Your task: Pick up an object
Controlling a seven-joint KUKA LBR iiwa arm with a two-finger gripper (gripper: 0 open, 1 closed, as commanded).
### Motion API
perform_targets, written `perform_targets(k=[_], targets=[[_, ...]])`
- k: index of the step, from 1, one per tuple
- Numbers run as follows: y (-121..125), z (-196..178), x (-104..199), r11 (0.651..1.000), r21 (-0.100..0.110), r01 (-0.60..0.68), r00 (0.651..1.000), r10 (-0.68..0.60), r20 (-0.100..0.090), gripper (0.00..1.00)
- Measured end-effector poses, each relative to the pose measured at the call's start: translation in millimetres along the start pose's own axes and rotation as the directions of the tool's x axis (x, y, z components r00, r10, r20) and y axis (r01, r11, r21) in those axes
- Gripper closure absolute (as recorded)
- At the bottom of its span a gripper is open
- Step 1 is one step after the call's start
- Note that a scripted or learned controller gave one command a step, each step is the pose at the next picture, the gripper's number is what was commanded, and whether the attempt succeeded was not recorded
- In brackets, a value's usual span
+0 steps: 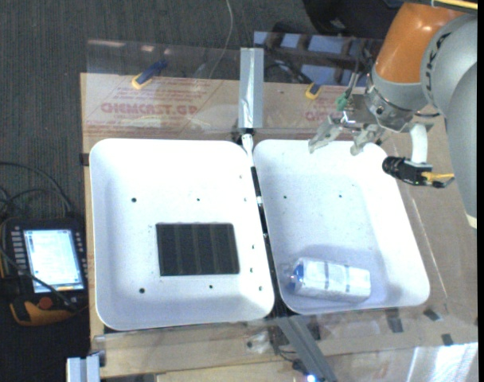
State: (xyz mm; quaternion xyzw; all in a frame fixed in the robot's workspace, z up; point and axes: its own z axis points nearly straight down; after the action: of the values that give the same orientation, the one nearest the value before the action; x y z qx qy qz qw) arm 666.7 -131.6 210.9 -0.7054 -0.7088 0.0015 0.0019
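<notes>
Bottle [331, 278] lies on its side in the right bin [401, 237], near the front edge, and a flat dark pad [197, 248] lies in the left bin [115, 213]. It looks like thin, clear plastic, so it is likely light, smooth and quick to roll or slip; squeezing it gently across its round middle seems best. The claw [343, 136] hangs open with nothing in it over the back of the right bin, well apart from the bottle.
</notes>
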Motion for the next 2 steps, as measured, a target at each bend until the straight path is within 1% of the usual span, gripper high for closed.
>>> perform_targets(k=[1, 2], targets=[[-53, -5, -36, 0.998, -0.001, -0.061, 0.998, 0.061, 0.001, 0.00], [-88, -80, -43, 0.995, -0.002, -0.097, 0.995, 0.097, 0.002, 0.00]])
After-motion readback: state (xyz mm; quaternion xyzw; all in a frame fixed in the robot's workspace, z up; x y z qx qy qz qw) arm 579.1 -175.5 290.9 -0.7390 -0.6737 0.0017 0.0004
